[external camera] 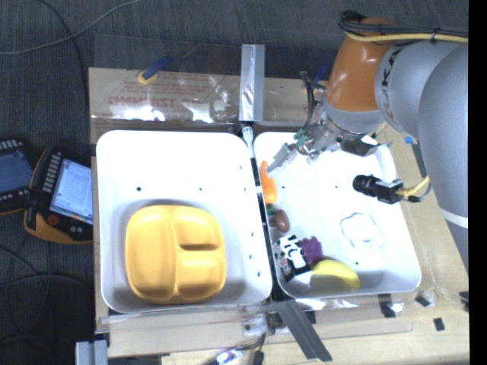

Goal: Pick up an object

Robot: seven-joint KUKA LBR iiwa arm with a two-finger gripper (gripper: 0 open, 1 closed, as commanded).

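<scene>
White right bin (396, 204), open middle

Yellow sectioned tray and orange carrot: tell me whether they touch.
Apart. The camera view shows the yellow sectioned tray in the left bin and the orange carrot in the right bin, with the bin walls between them.

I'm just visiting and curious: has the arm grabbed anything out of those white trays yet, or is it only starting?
Nothing looks picked up yet. The gripper hangs in the right bin, nothing visibly between its fingers. Just below it lies the orange carrot-like piece; the brown piece, purple piece and yellow piece also lie loose. Grasping and lifting remain.
</scene>
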